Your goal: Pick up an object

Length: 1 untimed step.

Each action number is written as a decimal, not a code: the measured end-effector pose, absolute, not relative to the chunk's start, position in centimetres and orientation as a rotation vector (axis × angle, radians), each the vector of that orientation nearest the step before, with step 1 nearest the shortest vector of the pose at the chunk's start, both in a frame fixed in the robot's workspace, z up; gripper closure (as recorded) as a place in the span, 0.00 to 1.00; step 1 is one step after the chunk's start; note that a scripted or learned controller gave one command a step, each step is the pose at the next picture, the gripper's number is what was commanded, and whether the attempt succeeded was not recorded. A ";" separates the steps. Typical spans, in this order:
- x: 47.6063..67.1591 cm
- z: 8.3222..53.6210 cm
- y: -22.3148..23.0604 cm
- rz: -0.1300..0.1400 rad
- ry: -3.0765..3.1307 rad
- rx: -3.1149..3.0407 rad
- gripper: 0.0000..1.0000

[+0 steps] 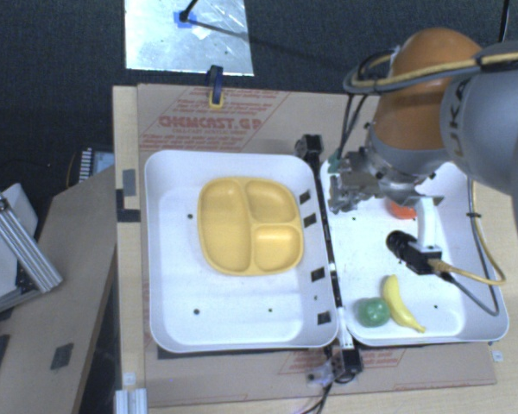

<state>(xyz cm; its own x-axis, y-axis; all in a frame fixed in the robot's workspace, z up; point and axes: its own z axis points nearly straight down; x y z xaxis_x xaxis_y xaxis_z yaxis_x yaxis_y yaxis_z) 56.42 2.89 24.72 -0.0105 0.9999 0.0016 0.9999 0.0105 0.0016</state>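
Left bin [181, 309]: I see one yellow plate [249, 225] with three parts.
Right bin [453, 313]: I see a banana [403, 303], a green ball [372, 311] and a small orange thing [402, 206].
Banana place: just beside the green ball, on the side away from the plate.
Banana way: it lies flat and slanted, with one tip to the back of the bin and one tip to the near outer corner.
Banana look: yellow, thin, a little bent.
Orange thing: well apart from the green ball, further back, half under the arm.
Gripper [345, 190]: further back than the green ball, by the wall between the bins. I cannot tell if it is apart or together.
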 end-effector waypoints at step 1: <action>58.4 24.9 8.1 0.006 2.231 2.210 1.00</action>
